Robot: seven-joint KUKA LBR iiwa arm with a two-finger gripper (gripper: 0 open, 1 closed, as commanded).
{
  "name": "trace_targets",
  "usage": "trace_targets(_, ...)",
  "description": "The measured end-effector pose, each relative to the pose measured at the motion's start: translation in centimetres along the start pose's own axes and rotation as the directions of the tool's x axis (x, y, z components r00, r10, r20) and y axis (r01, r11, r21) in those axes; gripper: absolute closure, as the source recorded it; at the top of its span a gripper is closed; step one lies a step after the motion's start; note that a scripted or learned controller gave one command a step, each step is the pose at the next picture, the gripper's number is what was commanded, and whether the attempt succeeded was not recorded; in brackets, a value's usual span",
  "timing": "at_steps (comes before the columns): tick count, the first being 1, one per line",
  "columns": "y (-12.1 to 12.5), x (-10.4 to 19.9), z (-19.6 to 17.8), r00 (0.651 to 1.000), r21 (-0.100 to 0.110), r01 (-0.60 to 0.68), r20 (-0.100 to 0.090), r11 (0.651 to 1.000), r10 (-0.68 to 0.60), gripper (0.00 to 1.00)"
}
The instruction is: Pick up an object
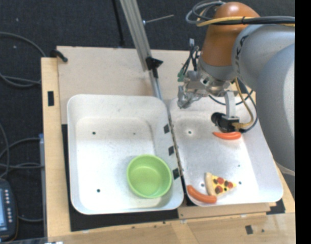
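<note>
My tool [187, 99] hangs over the far-left corner of the right bin [257, 159], holding nothing I can see; whether it is apart or together I cannot tell. Candidates lie toward 4 o'clock: an orange sausage [227, 134], then pizza slice [218, 184] and red sausage [201, 195], against the near wall. A green bowl [149, 175] sits in the left bin [94, 136].

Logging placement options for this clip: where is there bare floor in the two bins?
Left bin: bare except the green bowl at its near right corner. Right bin: open middle between the orange carrot-like piece and the pizza slice with the sausage; its far end is crowded by the gripper.
</note>
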State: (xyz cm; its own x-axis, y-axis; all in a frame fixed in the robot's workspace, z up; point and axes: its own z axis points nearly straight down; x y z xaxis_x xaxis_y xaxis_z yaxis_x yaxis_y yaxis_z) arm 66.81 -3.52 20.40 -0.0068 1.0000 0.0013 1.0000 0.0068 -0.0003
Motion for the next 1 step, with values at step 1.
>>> trace_targets(1, -0.66, 5.69, -0.41, 1.000, 0.001, 0.001, -0.001, 1.000, -0.001, 1.00)
